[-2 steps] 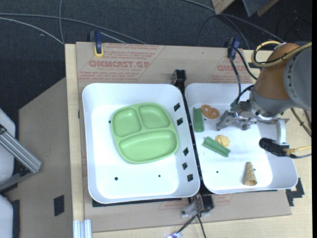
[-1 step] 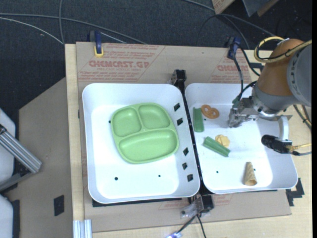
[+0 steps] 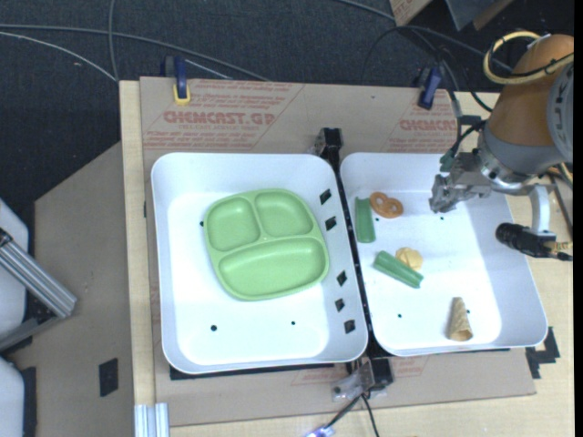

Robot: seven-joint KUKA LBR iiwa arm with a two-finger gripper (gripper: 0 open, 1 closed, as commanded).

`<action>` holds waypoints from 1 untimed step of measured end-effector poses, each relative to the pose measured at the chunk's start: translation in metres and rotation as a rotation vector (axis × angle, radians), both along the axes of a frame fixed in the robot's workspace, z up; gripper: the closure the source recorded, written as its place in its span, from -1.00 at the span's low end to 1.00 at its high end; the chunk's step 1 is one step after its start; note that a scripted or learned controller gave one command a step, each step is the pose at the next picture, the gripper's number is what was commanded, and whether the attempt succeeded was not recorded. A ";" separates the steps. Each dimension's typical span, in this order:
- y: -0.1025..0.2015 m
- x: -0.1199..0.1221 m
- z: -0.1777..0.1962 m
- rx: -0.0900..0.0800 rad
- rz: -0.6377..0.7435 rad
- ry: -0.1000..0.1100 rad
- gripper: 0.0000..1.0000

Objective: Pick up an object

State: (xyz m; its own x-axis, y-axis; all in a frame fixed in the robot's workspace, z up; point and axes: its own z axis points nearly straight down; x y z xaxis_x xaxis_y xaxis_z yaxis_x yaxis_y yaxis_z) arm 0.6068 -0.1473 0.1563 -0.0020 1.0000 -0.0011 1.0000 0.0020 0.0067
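Pincer [image 3: 443, 198] hangs over the right bin's [image 3: 510, 285] upper part; grip state can't be made out, nothing seen held. Far to its left: green divided plate [image 3: 266, 244] in the left bin [image 3: 173, 271]. Closer left: upright green stick [image 3: 364, 220], then pretzel [image 3: 386, 206], the nearest pick, just left of the pincer. Below: green block [image 3: 398, 269], cone [image 3: 459, 320].

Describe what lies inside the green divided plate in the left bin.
All three compartments of the green divided plate show bare green surface with no items in them. The white bin floor directly beneath the plate is covered by it.
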 end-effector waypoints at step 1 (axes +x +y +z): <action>0.005 -0.007 0.058 0.000 0.000 0.000 1.00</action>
